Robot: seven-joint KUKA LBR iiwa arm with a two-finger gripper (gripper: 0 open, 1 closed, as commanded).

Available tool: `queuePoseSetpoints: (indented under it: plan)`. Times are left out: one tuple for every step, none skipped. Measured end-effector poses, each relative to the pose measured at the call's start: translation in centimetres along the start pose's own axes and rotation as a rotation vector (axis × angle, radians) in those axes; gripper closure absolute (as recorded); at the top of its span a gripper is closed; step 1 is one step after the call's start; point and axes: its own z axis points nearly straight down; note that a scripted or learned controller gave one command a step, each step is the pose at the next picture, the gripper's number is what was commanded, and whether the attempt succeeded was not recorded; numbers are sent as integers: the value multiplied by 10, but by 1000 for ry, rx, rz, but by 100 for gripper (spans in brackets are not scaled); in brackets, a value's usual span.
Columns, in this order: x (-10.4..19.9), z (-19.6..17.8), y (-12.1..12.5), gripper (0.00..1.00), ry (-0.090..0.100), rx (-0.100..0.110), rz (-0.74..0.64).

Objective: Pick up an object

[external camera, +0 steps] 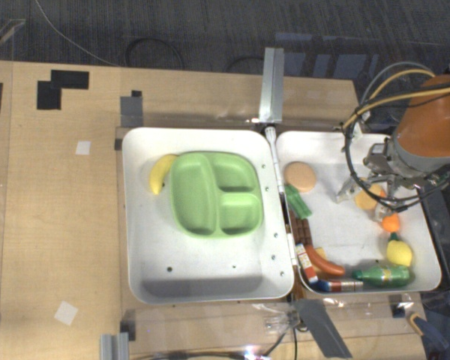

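arm [433, 122] reaching down over right bin [337, 231]

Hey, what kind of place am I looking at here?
Probably a robotics lab bench for grasping trials: two white bins on a wooden bench, toy food like a banana and green tray, and a cabled arm.

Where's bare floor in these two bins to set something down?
Left bin: a broad bare strip in front of the green divided tray, none behind it; the banana sits at its left. Right bin: bare middle between the tan round piece and the gripper. Its front edge and left wall are crowded.
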Motion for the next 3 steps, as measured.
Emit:
queuePoseSetpoints:
  plan:
    - [28, -2, 41, 0, -8, 3, -37]
    - [37, -3, 59, 0, -10, 8, -53]
    - [35, -14, 56, 100, -11, 15, -59]
